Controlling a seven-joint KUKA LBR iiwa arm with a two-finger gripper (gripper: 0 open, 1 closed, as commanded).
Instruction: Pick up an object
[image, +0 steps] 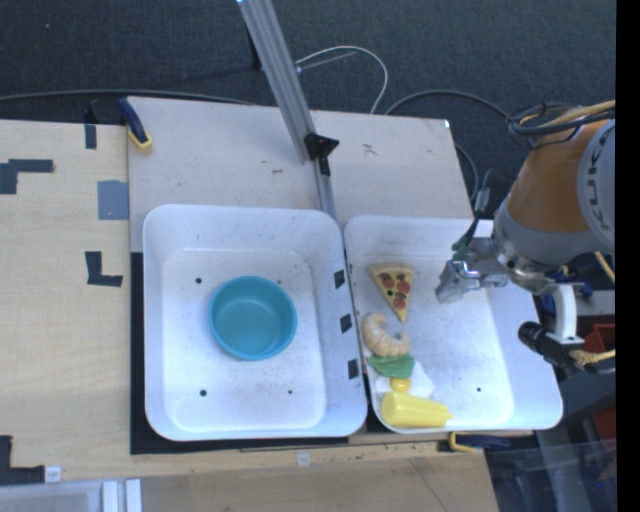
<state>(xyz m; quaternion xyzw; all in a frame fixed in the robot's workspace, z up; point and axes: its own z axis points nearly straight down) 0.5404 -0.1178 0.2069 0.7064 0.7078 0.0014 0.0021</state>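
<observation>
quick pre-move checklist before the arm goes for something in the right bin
1. Targets present: ok. Pizza slice, croissant and yellow piece lie in the right bin.
2. Gripper over the right bin: ok, right of the pizza slice.
3. Gripper carrying nothing: cannot tell, the fingers are too blurred.
4. Pizza slice stands apart from its neighbours: ok, with bare floor around it.
5. Croissant free to lift alone: not ok, it touches a green piece below it.
6. Left bin not involved: ok, the blue bowl sits there, away from the arm.
</observation>
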